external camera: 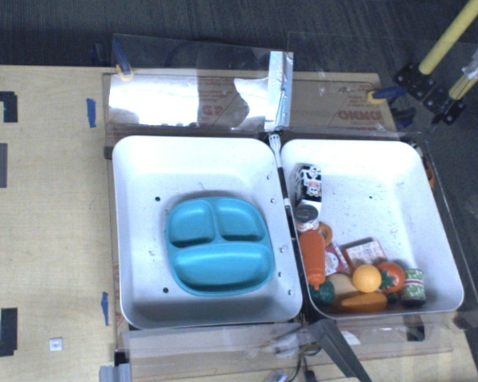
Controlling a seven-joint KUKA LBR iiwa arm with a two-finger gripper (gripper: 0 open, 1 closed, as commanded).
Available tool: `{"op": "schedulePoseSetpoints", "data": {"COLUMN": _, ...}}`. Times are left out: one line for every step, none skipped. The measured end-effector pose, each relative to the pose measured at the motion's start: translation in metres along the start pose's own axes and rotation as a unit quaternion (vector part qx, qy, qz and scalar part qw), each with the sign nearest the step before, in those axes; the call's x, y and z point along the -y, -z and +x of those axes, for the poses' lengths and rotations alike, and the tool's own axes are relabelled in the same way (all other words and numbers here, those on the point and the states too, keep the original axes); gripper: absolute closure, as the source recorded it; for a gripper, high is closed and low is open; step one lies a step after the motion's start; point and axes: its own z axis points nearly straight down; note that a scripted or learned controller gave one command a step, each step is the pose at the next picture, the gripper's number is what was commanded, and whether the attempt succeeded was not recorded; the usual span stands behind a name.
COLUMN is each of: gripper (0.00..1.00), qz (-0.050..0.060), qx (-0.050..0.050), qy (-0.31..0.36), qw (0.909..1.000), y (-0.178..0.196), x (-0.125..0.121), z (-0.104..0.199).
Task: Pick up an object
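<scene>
The right bin (382,173) holds a pile of small toy foods along its left wall and front edge. A black-and-white carton (308,183) stands near the left wall, with a small round can (306,212) just in front of it. An orange bottle-shaped piece (311,257) lies lengthwise below them. At the front lie a red-and-white packet (365,252), an orange ball (366,278), a red tomato (392,275), a carrot (365,301) and a small green-banded can (414,285). The left bin (143,181) holds a blue divided plate (219,243).
Clear plastic panels (191,94) stand behind the bins. A yellow pole (454,30) and a black clamp (426,86) are at the top right, off the bench. The wooden bench (40,237) stretches to the left. The far half of the right bin is bare white floor.
</scene>
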Motion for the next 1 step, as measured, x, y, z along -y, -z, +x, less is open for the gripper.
{"op": "schedulePoseSetpoints", "data": {"gripper": 1.0, "qz": 0.0, "qx": 0.0, "qy": 0.031, "qw": 0.9995, "y": 0.0002, "x": -0.0019, "z": 0.0022}}
